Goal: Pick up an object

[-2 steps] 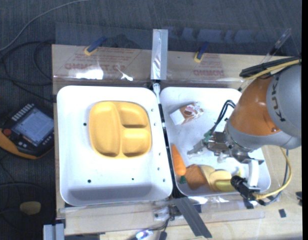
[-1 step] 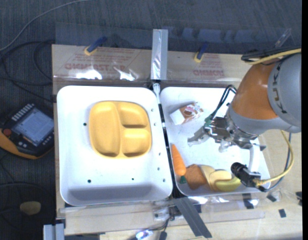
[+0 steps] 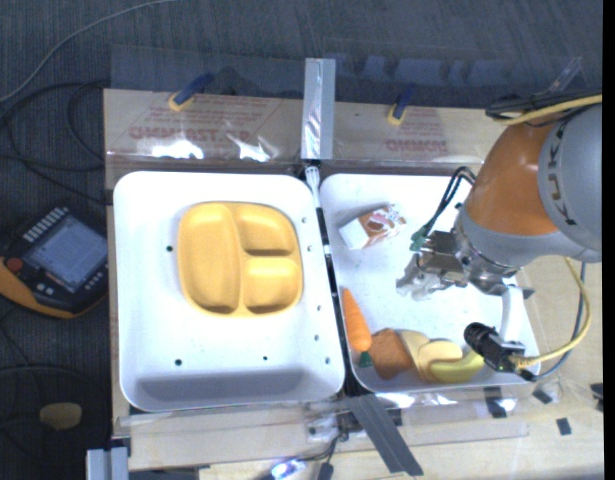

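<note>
My arm's bulk covers much of the right bin (image 3: 332,200), and the gripper (image 3: 423,280) is a blurry grey clump, so I can't tell its finger state or any contact. Near it: small wrapped packet (image 3: 372,225) up-left, carrot (image 3: 356,320) along the left wall, banana (image 3: 454,368) and orange fruit (image 3: 388,351) at the front. Left bin (image 3: 137,348) holds a yellow tray (image 3: 239,258).

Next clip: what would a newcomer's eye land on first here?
The yellow divided tray stands out, sitting alone in the left bin. Next comes the arm's orange band over the right bin, its pincer hovering above the bin floor. A carrot and banana cluster along that bin's near edge.
</note>
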`<state>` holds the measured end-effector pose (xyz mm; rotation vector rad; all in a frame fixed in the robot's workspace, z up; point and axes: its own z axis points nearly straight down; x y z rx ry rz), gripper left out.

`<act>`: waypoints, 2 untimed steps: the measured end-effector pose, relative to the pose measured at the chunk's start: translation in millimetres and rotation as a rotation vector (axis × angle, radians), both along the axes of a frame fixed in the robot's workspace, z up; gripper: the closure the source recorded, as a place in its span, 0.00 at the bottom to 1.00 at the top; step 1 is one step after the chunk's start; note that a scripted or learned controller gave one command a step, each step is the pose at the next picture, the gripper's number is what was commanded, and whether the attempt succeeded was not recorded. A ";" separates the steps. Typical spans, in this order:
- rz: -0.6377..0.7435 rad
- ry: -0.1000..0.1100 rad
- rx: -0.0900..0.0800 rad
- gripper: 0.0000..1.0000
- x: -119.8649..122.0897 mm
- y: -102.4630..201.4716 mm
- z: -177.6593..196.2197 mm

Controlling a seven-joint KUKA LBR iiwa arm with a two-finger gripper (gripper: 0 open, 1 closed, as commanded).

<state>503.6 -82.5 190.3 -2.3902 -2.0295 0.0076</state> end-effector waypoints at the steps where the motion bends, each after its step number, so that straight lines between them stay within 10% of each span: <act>1: 0.000 0.000 0.000 0.00 -0.1 0.0 0.0; 2: 0.301 -0.004 -0.003 0.00 80.8 -0.7 -7.5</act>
